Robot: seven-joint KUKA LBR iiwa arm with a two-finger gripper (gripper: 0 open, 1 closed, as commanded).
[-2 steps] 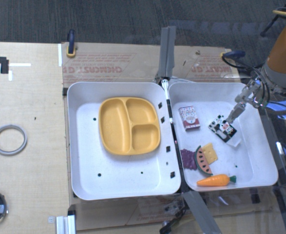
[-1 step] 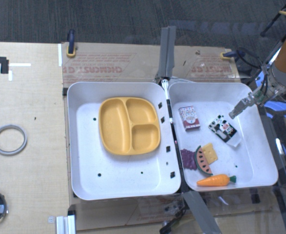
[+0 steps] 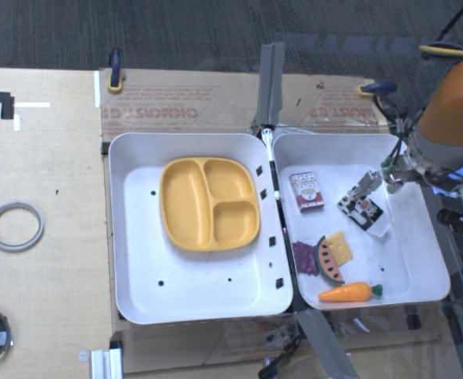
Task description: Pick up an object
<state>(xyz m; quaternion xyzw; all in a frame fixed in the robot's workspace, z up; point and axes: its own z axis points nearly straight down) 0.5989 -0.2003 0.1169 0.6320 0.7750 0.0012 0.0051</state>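
Wooden bench (image 3: 42, 290) bears two white bins (image 3: 136, 290), dark carpet (image 3: 215, 14) behind.

Smooth, faintly glossy yellow plastic plate (image 3: 210, 204), matt white bins (image 3: 128, 235), pale wood bench (image 3: 42, 290), perhaps cardboard backing (image 3: 184, 101)

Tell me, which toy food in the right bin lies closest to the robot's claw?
The yellow cheese wedge, just below the gripper; the watermelon slice, grapes and carrot lie farther.

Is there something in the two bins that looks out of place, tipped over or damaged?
Nothing looks damaged or spilled. The yellow divided plate lies flat in the left bin. In the right bin, the small red box, cheese piece, watermelon slice, purple item and carrot lie loose, crowded toward the front.
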